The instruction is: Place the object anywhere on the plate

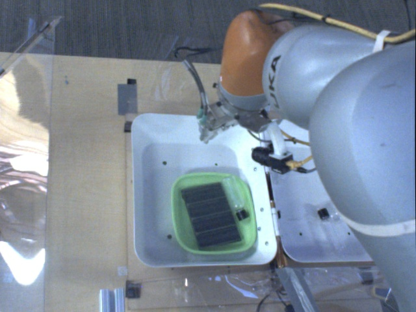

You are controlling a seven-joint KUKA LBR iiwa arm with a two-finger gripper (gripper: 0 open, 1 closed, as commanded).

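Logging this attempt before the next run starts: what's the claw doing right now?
Claw: cannot be told; it sits over the left bin's far rim, with nothing visibly held.

Dark ribbed rectangular object (pixel 211 216) lying flat, slanted, on green plate (pixel 181 194).

Bulky grey arm (pixel 351 109), orange band (pixel 247 51), dark KUKA lettering, yellow cable (pixel 312 17) along the top.

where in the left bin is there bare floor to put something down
Bare floor runs along the left bin's left wall beside the green plate, and across the far end between the plate and the gripper. The near right corner is crowded: the plate sits close against it, a dark ridged block covering most of it.
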